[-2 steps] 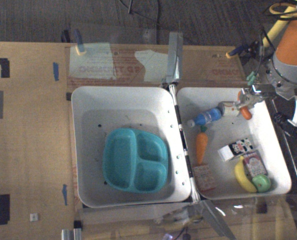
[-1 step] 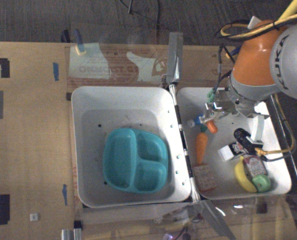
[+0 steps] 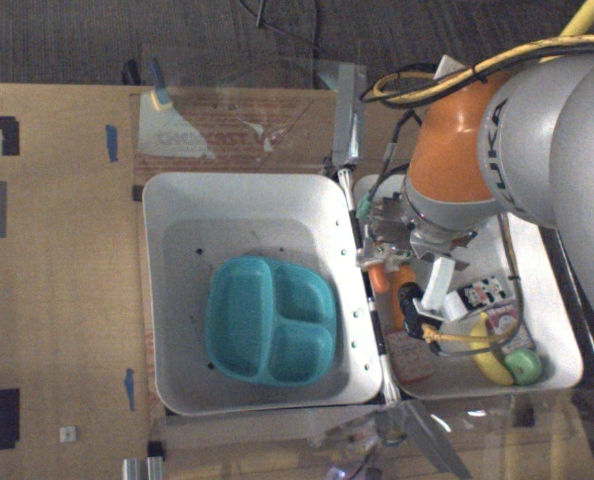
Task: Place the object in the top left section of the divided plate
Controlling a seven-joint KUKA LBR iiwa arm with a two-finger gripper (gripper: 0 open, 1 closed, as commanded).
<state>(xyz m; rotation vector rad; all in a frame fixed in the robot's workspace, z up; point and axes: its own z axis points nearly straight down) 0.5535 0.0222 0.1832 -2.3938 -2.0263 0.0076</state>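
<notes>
Look first at the left white bin [image 3: 167, 268], which rests on the tabletop [image 3: 57, 268]. In it you see the teal divided plate [image 3: 271, 320], lying flat near the bin's centre, with one long section on its left and smaller sections on its right. Nothing lies in any of its sections.

Now look at the right white bin [image 3: 557, 358]. The arm [image 3: 537, 128] reaches in from the right, its orange band [image 3: 452, 143] above the wrist. The gripper [image 3: 389, 253] sits low over this bin's left edge, just beside the wall shared with the left bin. You cannot tell whether the fingers are open or closed; the wrist hides them.

Several objects lie in the right bin: an orange item [image 3: 380, 276] just below the gripper, a yellow banana [image 3: 487, 360], a green round item [image 3: 524, 366] and a small printed box [image 3: 485, 293].
</notes>
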